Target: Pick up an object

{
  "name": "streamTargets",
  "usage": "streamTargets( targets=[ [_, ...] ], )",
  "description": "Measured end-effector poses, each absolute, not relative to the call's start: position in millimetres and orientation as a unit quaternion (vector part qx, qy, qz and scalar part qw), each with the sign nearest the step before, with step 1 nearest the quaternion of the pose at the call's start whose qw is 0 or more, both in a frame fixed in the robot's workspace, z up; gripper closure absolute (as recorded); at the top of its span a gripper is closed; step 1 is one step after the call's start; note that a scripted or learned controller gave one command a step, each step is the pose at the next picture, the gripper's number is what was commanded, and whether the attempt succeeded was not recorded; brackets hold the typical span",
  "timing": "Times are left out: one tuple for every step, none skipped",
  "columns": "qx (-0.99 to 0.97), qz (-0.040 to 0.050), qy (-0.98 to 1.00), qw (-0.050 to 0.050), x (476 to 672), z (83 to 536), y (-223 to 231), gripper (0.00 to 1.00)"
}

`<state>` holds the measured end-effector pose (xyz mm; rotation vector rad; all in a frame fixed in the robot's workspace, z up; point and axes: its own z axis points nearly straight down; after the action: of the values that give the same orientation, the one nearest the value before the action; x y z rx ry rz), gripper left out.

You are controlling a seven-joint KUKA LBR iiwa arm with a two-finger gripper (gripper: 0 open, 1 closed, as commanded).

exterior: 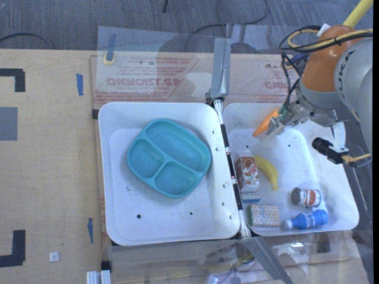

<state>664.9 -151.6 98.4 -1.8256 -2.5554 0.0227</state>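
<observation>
Bench stock, one entry per item. Left bin (118, 218): shallow, white, bearing a teal divided plate (169, 157) lying flat near its middle, three compartments up and nothing in them; it reads as a receiving dish, set apart from the pickable goods. Right bin (349, 209): holds all the loose items, gathered toward its near and left portion. Small carton (247, 171), brown and red, lying against the bin's left wall. Banana (269, 171), yellow, lying just beside the carton on its right, apart from it by a thin gap. Speckled flat packet (264, 215), at the near-left corner, below the carton. Can (306, 197), on its side, red-and-white label showing, toward the near right. Blue bottle (307, 220), on its side along the near wall, just below the can. Orange object (266, 125), carrot-like, at the bin's far-left part, tilted, right at the gripper's tip. Gripper (283, 120): reaching in from the right under the grey arm (355, 81) with its orange band, down at the far end of the right bin; whether it is clasped on the orange object or merely beside it cannot be told, the tool being small and blurred. Judgement: the orange object is the likely target, since the arm is placed over it and well apart from the other goods.
</observation>
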Motion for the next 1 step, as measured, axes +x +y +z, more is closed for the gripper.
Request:
streamTargets(
  targets=[
    [-0.581, 0.0074, -0.814, 0.001, 665.0, 98.5, -151.0, 0.00]
  ],
)
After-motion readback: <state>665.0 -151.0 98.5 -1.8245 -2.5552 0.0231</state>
